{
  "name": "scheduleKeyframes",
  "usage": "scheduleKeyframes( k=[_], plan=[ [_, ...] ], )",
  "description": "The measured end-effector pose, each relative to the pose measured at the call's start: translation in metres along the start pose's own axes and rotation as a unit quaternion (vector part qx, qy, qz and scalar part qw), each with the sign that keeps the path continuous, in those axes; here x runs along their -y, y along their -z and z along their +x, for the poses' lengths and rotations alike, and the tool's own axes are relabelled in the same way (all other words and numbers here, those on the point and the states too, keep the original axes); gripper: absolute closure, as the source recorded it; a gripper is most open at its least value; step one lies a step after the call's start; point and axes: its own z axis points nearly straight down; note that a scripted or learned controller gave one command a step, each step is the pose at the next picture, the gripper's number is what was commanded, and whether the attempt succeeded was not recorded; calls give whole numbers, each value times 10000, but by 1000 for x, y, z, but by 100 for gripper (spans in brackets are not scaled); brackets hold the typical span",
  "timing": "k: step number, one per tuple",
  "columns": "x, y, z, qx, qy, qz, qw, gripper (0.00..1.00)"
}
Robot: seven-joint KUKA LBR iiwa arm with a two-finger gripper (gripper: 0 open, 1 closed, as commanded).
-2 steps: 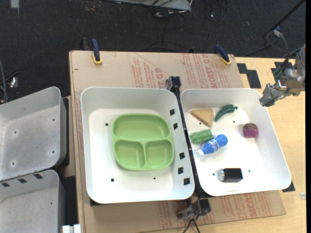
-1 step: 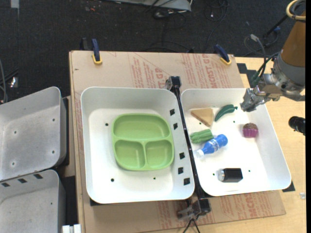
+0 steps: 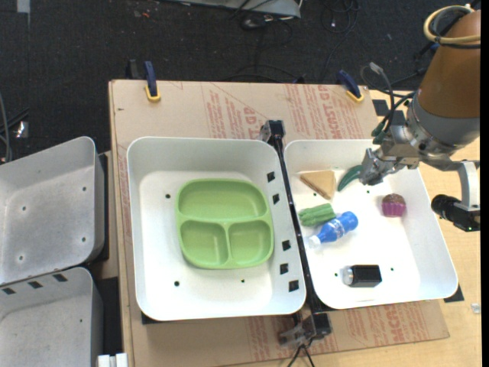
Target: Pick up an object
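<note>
One arm (image 3: 451, 75) reaching in from 3 o'clock, gripper (image 3: 372, 168) hovering over right bin (image 3: 428, 274), finger state indeterminable, mirrored red cardboard (image 3: 229, 105) lettering unreadable.

Red lettering can be seen printed on the cardboard sheet (image 3: 229, 102) under the bins, but it's upside down and too blurry to be made out. Nothing else readable.
</note>
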Motion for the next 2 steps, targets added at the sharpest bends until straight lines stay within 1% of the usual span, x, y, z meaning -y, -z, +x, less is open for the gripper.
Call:
scheduleKeyframes(
  k=[1, 2],
  plan=[
    [11, -3, 54, 3, -4, 1, 10000, 100],
    [30, -9, 98, 4, -5, 5, 10000, 100]
  ],
)
